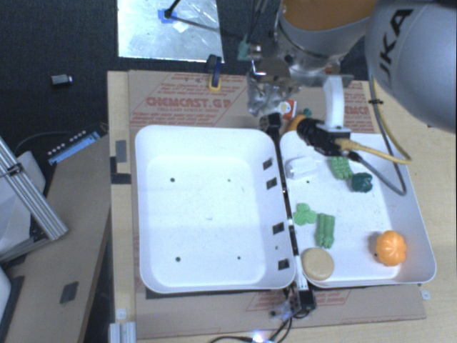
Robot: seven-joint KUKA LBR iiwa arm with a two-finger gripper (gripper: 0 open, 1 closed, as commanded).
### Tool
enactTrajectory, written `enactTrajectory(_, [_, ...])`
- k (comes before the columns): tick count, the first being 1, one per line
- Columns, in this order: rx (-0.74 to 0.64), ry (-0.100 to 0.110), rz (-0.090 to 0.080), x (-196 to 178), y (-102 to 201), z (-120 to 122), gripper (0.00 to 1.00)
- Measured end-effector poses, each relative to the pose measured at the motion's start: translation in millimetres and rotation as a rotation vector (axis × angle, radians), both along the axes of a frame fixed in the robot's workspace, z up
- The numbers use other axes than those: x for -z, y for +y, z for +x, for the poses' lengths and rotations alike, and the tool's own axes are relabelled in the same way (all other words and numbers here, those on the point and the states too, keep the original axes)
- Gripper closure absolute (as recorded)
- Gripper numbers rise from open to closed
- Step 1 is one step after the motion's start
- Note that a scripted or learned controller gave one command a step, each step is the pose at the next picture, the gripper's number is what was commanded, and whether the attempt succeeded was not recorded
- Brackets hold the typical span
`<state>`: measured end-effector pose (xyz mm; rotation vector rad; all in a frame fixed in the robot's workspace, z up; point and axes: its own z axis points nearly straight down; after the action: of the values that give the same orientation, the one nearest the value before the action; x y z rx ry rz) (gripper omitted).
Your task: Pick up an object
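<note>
Your gripper [270, 113] sits at 12 o'clock over the right bin [410, 224]; can't tell its state, orange ball [390, 248] at 4.

The grey arm [410, 56] enters from the upper right corner of the view, its broad rounded link lying over the worktop's far right corner. The orange band [325, 6] shows just above the wrist, which points steeply downward. Below the wrist, the hand [270, 109] hangs at the far edge of the worktop, near its middle. Its metal body is blurred and partly tucked beneath the wrist.
</note>
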<state>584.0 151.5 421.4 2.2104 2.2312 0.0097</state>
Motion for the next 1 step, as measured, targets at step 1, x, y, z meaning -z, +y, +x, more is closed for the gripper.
enactTrajectory(1, [0.002,0.003,-0.002,-12.9,28.9,-36.8,1.00])
